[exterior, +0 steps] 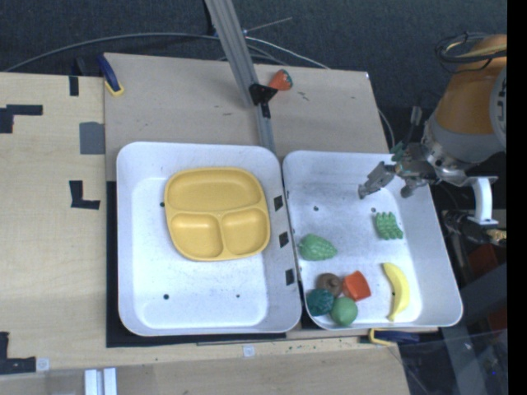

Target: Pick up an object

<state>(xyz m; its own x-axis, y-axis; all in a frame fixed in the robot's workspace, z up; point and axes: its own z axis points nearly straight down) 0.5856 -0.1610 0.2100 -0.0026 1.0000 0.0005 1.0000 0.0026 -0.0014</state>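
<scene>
Wooden bench [189,105], dark floor beyond; open, empty gripper [387,183] over the right bin [428,245], far from banana [397,290].

A robotics lab: a plywood bench [189,97] marked with black tape, cables trailing over dark carpet [346,15] beyond its far edge, and two white bins [132,220] holding toy food.

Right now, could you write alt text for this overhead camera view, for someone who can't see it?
A grey robot arm's end effector hovers over the right white bin, which holds a banana, green grapes, a leafy green toy and other small toy foods. The left white bin holds a yellow divided plate.
</scene>
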